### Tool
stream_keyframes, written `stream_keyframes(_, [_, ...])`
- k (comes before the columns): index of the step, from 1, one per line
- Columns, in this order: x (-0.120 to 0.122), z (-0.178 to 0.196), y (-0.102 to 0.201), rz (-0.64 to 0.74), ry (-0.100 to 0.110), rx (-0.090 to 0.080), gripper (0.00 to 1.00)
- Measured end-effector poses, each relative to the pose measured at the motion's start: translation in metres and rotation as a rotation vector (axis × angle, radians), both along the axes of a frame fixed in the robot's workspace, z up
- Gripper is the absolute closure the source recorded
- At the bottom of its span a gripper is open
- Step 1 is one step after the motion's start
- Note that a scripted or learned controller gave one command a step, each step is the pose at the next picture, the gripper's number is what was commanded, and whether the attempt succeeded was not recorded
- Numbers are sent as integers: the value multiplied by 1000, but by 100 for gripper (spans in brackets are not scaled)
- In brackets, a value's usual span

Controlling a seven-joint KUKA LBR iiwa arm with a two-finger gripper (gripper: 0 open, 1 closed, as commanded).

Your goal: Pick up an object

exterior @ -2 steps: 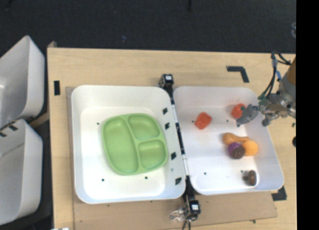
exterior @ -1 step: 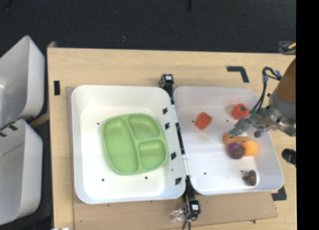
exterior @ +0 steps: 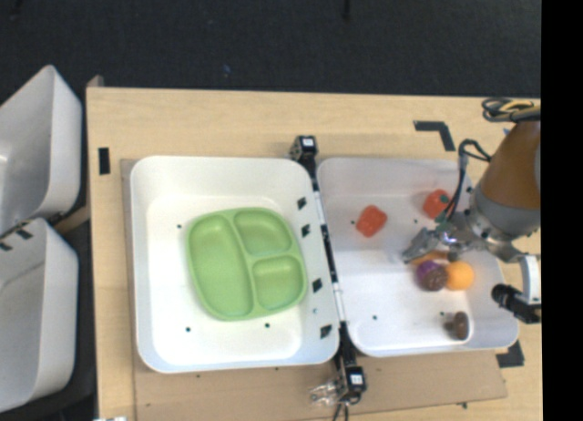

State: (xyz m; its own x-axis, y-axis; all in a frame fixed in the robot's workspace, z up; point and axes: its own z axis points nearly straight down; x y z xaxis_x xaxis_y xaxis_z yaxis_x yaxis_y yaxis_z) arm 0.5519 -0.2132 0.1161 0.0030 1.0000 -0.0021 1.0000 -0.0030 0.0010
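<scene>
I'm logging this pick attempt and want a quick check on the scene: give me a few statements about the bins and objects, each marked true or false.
1. The green divided plate lies in the left bin. True.
2. The purple object and the orange ball sit side by side. True.
3. The gripper is over the left bin. False: it is over the right bin, near the purple object.
4. The brown object lies on the green plate. False: it lies in the right bin's near corner.
</scene>
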Motion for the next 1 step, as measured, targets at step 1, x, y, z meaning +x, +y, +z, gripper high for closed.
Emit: stream_keyframes(1, [0,-15,-1,-3,1,0,0])
